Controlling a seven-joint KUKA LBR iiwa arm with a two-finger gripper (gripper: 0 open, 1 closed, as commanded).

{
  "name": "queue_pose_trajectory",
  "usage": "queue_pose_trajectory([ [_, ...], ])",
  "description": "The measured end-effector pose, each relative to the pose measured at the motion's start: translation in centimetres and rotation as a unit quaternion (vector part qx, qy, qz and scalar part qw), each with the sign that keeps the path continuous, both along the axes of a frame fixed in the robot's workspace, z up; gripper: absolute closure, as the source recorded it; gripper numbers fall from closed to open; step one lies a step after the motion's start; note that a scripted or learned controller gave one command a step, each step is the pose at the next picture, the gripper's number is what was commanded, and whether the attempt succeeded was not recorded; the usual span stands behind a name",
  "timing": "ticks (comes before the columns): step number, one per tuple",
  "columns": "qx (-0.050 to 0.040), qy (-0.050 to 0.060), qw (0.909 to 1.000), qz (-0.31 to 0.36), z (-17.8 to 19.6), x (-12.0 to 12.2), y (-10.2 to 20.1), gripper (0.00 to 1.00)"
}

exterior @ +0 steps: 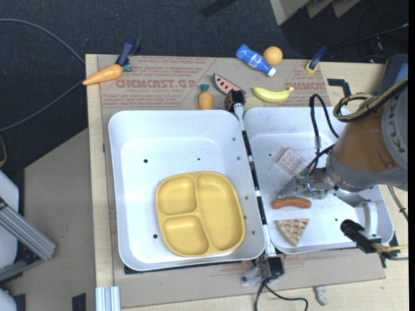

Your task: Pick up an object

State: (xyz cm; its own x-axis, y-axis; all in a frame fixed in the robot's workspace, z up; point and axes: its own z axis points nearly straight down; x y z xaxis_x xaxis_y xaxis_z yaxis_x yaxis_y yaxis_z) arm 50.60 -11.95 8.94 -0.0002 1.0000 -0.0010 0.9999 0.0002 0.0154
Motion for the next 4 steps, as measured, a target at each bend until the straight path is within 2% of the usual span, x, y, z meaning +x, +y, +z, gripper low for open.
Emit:
queue_pose_trajectory([
  [1, 0.0004, 0.007, 1.0, 0.0, -0.5, 1.8, 2.7, 0.0],
  [2, -0.0005, 0.007, 1.0, 0.0, -0.5, 5.2, -4.6, 0.0],
  [3, 0.0007, 0.007, 1.0, 0.001, -0.5, 8.2, 1.4, 0.0],
  [4, -0.0001, 0.007, 1.0, 0.0, -0.5, 10.4, 1.2, 0.0],
])
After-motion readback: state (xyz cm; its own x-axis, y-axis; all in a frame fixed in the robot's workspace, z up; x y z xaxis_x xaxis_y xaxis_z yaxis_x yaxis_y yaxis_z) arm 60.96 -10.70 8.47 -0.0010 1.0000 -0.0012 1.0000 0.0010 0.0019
